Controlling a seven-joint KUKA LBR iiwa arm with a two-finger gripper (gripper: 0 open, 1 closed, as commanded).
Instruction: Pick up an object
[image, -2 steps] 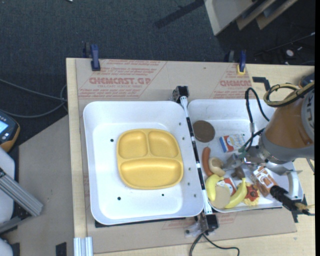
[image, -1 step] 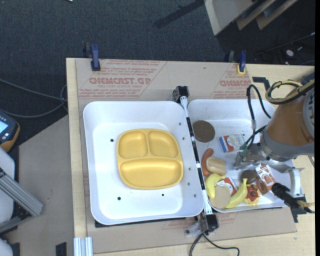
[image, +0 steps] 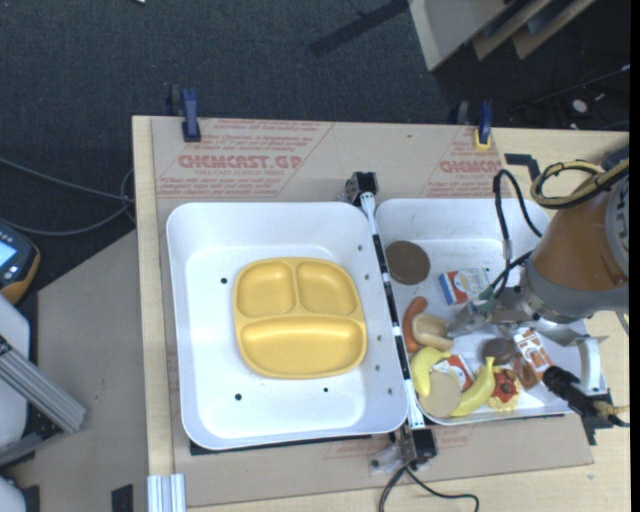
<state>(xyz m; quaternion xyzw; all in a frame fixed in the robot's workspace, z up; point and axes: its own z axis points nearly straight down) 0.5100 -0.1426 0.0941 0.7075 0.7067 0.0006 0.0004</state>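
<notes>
Closest to me, at the front edge of the right bin (image: 440, 208), a black clip (image: 418, 444) sits where the two bins meet. Just behind it is the heap of toy food I am picking from. A banana (image: 480, 386) curves over a pale round piece (image: 440, 400), with a second yellow piece (image: 425, 361) to their left. A small red and white packet (image: 456, 372) lies between the yellow pieces. A red and yellow item (image: 505, 386) touches the banana's right side, and an orange and white packet (image: 530, 354) lies just beyond that.

A little farther back, a tan bread roll (image: 432, 327) rests beside a red sausage (image: 413, 316) near the bin's left wall. The gripper (image: 480, 312) hangs low over the middle of this bin, just right of the roll and above the heap. I cannot tell whether it is open or closed, and I see nothing held in it. The grey arm with its orange band (image: 575, 245) comes in from the right, and a yellow and black cable (image: 565, 180) loops above it.

Behind the gripper sits a small white carton (image: 462, 285) with blue and red print, and farther back a brown disc (image: 407, 262).

In the left bin (image: 190, 235) a yellow divided plate (image: 299, 317) lies flat near the middle.

Beyond both bins, another black clip (image: 362, 184) marks their far junction. Two blue clamps (image: 187, 110) pin the printed brown board (image: 240, 160) at the far edge.
</notes>
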